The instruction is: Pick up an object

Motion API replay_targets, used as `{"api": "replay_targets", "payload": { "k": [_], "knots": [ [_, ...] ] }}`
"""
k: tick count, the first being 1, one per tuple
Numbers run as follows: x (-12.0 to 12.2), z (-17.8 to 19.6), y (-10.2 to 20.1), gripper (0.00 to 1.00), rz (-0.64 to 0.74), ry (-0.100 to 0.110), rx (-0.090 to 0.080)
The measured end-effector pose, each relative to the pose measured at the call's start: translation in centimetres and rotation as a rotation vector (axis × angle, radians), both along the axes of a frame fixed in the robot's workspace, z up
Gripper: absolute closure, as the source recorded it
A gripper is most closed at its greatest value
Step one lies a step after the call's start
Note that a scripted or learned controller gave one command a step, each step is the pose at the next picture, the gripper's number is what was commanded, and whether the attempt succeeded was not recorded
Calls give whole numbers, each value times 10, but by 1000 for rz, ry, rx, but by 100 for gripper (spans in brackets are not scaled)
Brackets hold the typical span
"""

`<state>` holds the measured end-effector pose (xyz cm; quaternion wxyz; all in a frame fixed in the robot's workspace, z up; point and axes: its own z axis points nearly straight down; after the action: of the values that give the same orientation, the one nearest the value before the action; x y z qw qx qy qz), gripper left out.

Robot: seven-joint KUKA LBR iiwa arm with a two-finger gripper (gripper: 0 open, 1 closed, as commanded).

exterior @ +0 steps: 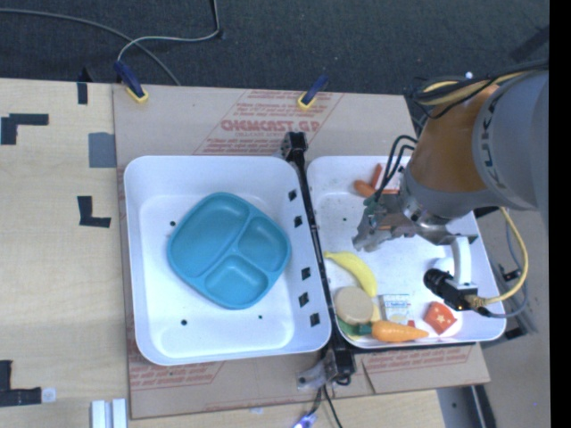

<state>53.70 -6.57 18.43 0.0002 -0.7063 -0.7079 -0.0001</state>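
My gripper (373,228) hangs over the middle of the right bin (332,178), fingers pointing down with nothing visibly between them. Just below it lies a yellow banana (355,271). Near the bin's front edge sit a round tan bun (353,305), an orange carrot (395,332), a small white packet (396,307) and a red strawberry-like piece (439,316). An orange-red item (366,186) lies at the back of the bin, partly hidden by the arm.
The left bin (143,239) holds a blue divided plate (229,249). A black divider with clips (304,230) runs between the bins. The grey arm with its orange band (464,150) covers the right bin's far right side. Cables trail at the right edge.
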Motion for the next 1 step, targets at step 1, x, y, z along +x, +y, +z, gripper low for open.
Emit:
{"api": "replay_targets", "payload": {
  "k": [1],
  "knots": [
    [0,0,0,0,0,1,0]
  ]
}}
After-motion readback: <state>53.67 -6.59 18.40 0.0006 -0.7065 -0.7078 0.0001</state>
